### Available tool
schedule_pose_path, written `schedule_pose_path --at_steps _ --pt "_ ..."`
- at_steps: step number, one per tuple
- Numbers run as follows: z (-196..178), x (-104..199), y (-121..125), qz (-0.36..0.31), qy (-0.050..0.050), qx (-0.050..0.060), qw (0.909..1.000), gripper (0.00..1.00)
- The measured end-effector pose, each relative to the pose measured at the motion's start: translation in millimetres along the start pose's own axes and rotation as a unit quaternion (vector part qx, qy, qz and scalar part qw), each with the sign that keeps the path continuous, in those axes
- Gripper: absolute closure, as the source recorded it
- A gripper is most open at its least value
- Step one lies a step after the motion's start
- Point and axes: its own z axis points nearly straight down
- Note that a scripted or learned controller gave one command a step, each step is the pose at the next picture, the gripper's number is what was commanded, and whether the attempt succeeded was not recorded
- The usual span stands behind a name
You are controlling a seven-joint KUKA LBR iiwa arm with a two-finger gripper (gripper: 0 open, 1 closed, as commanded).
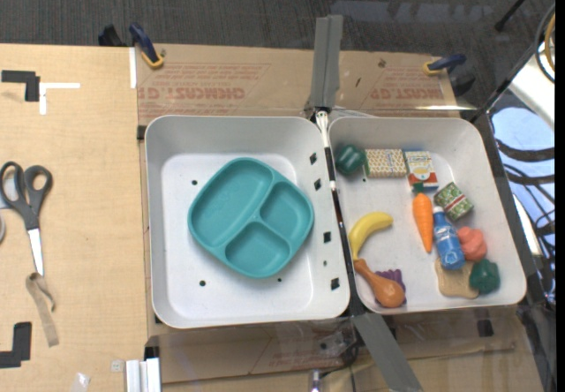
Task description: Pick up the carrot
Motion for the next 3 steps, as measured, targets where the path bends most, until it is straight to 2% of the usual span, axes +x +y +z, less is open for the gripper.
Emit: schedule_pose_path --at_steps 1,2,3 --pt "-11.4 -29.1 -5.9 -0.187 0.000 0.001 0.9823 1.00" --pt "27.0 -29.3 -5.9 -0.484 0.001 0.001 0.8752 1.00" --pt "-67.9 3.5 -21.5 -0.557 0.001 0.003 0.8305 1.00"
